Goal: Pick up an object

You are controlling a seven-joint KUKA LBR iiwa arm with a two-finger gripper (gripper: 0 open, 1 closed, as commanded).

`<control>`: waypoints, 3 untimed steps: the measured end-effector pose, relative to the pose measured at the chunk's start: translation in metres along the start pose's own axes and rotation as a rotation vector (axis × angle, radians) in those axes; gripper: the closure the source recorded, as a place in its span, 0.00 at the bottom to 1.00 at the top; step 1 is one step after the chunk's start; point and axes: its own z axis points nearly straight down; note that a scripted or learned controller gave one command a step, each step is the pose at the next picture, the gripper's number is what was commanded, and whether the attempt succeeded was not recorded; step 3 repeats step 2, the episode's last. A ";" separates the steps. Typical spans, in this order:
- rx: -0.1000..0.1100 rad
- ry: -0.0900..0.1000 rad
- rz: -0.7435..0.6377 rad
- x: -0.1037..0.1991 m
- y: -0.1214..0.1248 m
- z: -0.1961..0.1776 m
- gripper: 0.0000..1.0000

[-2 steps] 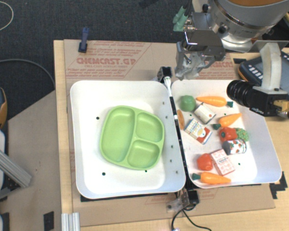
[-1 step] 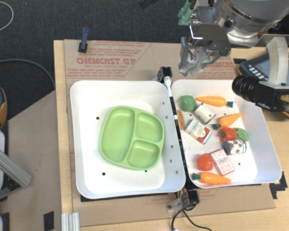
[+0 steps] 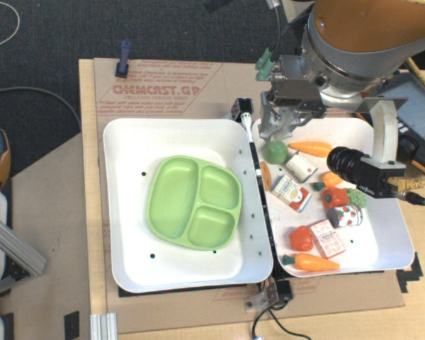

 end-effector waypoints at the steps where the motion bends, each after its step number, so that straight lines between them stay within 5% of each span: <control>1: -0.016 0.007 -0.011 0.074 -0.001 -0.060 1.00; 3: -0.012 0.005 -0.004 0.071 0.000 -0.068 1.00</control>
